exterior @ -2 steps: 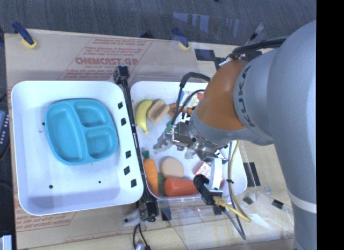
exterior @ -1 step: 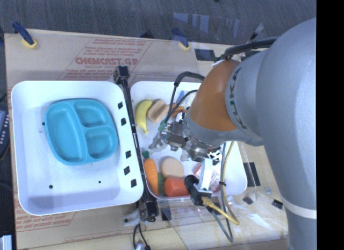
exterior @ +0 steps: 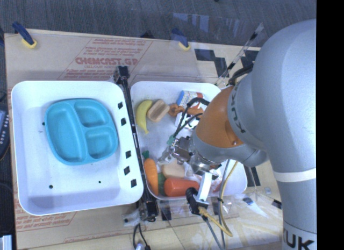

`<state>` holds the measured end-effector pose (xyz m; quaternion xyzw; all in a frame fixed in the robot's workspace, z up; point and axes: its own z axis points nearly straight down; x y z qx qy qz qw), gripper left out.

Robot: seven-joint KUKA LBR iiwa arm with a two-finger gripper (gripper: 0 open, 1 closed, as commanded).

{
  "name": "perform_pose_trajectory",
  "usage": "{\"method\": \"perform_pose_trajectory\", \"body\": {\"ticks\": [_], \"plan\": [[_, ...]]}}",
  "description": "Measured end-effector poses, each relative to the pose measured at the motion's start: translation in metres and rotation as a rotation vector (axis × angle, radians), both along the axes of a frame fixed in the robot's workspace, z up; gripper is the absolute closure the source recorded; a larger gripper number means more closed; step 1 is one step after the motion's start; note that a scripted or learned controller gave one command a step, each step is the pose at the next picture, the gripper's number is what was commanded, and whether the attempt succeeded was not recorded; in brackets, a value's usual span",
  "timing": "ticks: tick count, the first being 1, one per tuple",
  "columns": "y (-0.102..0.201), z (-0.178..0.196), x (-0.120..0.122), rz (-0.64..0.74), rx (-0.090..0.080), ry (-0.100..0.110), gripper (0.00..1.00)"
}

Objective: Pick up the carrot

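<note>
Bench top was brown cardboard sheet w/ red print, dark carpet beyond its far edge, two white bins on it side by side.

Landmark for all positions: right bin.

Carrot lay inside right bin at near-left corner, long axis roughly along the bin's left wall, just beside that wall. Orange, tapered. Touching or nearly touching a red-orange sausage-shaped item on its right, along the bin's near wall. Pale tan block sat just beyond that item, next to carrot's mid-length.

Gripper was over the middle of right bin, close to the carrot's far end but apart from it; nothing seen between fingers. Jaw state: can't tell, hardware cluttered w/ cables & brackets.

Farther up in right bin: yellow banana near left wall, tan bread-like piece just right of it, small blue-and-white box by far wall, partly behind arm.

Arm grey, orange band above wrist, covered the bin's right half.

Left of right bin, walls adjoining: left bin, holding blue divided tray, three compartments, lying flat in far-centre.

Blue clamps at cardboard's far edge.
</note>
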<state>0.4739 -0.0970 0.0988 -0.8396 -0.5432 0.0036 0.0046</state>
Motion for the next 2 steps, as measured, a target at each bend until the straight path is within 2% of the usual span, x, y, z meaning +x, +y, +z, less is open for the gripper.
{"method": "perform_pose_trajectory", "body": {"ticks": [1, 2], "plan": [[0.06, 0.094, 0.004, -0.028, 0.0, -0.013, 0.0], [0.068, 0.092, 0.019, -0.14, -0.004, -0.006, 0.0]]}}
